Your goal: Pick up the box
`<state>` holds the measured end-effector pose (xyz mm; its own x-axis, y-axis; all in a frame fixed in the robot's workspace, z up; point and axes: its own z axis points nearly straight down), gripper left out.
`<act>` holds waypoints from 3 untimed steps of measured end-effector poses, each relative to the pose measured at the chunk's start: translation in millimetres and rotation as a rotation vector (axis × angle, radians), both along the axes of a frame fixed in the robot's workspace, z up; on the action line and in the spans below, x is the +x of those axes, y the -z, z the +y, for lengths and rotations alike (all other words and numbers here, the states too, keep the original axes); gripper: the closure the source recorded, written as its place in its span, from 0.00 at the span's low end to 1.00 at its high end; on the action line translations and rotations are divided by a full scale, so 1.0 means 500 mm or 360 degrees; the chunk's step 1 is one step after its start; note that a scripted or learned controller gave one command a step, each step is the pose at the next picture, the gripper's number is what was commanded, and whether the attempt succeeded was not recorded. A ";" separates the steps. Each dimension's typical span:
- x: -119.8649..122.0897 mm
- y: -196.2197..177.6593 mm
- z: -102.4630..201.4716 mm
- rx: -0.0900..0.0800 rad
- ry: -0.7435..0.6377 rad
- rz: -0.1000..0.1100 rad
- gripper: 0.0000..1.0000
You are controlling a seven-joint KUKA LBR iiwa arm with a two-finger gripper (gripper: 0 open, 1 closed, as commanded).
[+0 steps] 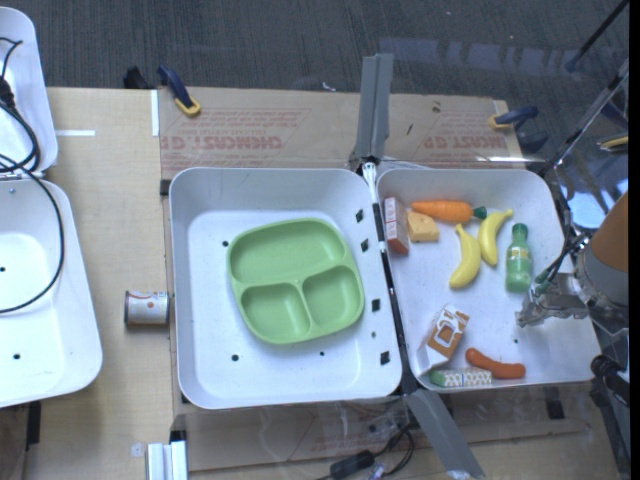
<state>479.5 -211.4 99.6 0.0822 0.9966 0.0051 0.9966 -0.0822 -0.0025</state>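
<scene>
A small orange and white box (447, 332) lies tilted on the floor of the right bin (540, 193), toward its front. A second, narrow red and white carton (393, 226) stands against that bin's left wall. My gripper (534, 310) hangs low over the right side of the same bin, just below the green bottle (517, 258). It is well to the right of the orange box and touches nothing I can see. Nothing shows between its tips.
Also in the right bin are a carrot (441, 210), a cheese wedge (423, 228), two bananas (467, 258), a red sausage (494, 364) and a pale wrapped bar (462, 378). A green divided plate (295, 278) lies in the left bin (200, 368). A small can (147, 308) lies on the bench.
</scene>
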 end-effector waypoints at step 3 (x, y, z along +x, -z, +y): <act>0.002 -0.017 0.002 0.0003 -0.0003 0.0002 1.00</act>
<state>480.2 -210.2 108.2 0.0805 0.9967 0.0066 0.9968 -0.0804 -0.0038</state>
